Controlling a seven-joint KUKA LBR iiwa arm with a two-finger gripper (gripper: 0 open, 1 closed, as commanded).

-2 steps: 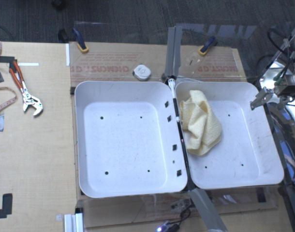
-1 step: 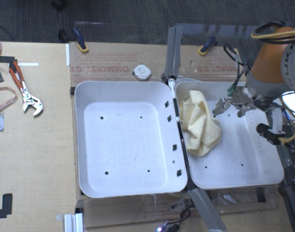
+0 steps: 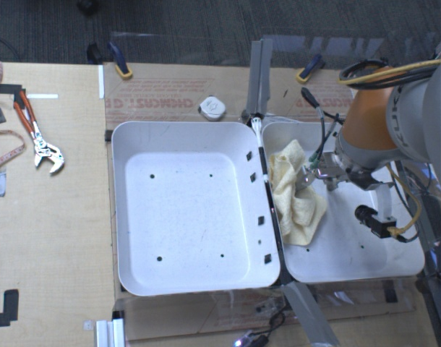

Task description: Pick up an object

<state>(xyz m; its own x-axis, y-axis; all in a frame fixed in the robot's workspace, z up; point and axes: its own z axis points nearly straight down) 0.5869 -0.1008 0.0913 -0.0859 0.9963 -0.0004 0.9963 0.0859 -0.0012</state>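
Cloth (image 3: 294, 194), pale yellow and crumpled, lies in the right bin (image 3: 350, 266), bunched against that bin's left wall and running from near its upper left corner down toward the middle.

Arm (image 3: 394, 114) enters from the right, grey links with the orange band (image 3: 369, 118) above the wrist, bent down over the upper part of the right bin. Cables loop over the wrist and hang beside it. Gripper (image 3: 309, 173) points left and down, its tip at the cloth's right edge, touching or just above the folds. Finger state: cannot tell; the tips are dark and small against the fabric, and no cloth is clearly seen between them.

Left bin (image 3: 134, 266) sits beside the right bin, their walls touching along the middle, with small black clips on the shared edge.

Writing: the brown cardboard sheet (image 3: 170, 96) under the bins carries red printed letters, upside down from this camera; not reliably readable.

On the cardboard above the left bin, a small round white object (image 3: 212, 108). On the wooden bench (image 3: 54, 251) at far left, an adjustable wrench with orange handles (image 3: 37, 139).
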